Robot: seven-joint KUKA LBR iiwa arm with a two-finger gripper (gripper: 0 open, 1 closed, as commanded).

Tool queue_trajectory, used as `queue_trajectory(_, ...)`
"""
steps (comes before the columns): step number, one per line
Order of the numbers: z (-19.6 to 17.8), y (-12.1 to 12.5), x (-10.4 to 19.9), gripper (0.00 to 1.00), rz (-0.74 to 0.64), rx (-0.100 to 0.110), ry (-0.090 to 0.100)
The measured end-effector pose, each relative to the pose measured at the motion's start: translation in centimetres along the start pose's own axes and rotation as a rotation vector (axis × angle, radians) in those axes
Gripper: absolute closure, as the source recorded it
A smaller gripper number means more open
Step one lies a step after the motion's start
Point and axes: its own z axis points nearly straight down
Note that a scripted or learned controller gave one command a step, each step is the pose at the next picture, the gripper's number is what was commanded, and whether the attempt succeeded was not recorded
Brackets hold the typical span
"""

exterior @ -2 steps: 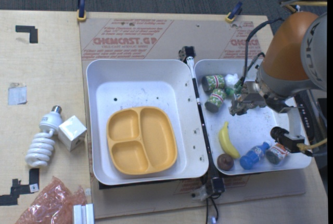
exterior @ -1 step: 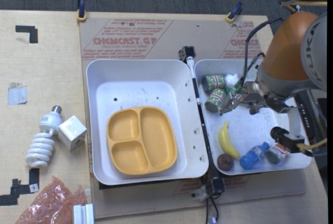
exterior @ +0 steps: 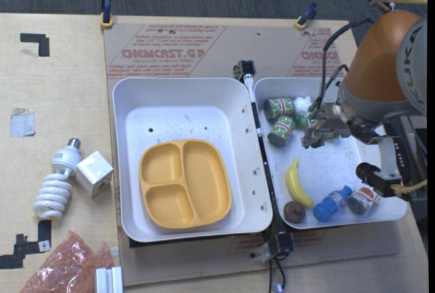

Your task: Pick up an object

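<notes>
My claw [exterior: 314, 137] is low in the right bin [exterior: 340, 217], approach step; can't tell its state. Green cans [exterior: 281, 118] sit just left; next: centre over one, squeeze.

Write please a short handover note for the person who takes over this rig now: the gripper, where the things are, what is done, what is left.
Gripper: low in the right bin, beside two green cans; nothing seen held.
Right bin: banana, a dark round fruit, a blue bottle and a small red and white container along its near side.
Left bin: a yellow divided plate.
Done: the arm has reached the bin.
Left: grasp one object and lift it.
</notes>
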Motion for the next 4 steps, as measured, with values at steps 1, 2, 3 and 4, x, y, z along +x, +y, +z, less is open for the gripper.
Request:
queue_trajectory(1,-6.4,0.1,-9.4,1.0,0.005,0.003,0.002)
queue_trajectory(2,-6.4,0.1,-9.3,0.0,0.005,0.003,0.002)
queue_trajectory(3,8.0,-5.3,-4.9,0.0,0.009,0.005,0.004)
queue_trajectory(4,2.0,5.5,-1.8,0.0,0.005,0.005,0.003)
